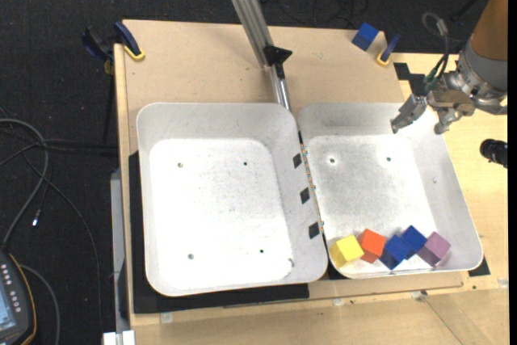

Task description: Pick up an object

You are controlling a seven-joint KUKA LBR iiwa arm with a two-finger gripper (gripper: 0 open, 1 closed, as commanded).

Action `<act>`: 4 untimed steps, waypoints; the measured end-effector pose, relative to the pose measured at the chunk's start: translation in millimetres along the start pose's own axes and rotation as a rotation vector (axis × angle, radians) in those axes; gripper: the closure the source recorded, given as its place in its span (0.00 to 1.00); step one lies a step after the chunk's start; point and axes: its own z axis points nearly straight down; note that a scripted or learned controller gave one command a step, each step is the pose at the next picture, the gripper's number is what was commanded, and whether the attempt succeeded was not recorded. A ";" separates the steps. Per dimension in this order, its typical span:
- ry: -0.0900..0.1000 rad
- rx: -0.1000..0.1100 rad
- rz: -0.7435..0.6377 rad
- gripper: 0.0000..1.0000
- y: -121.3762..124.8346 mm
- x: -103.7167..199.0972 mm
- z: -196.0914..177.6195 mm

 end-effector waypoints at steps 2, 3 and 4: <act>0.000 -0.001 0.000 0.00 -39.0 64.4 156.4; 0.001 -0.010 -0.003 0.00 -49.7 111.0 49.0; 0.003 0.002 -0.002 0.00 -102.2 154.1 54.3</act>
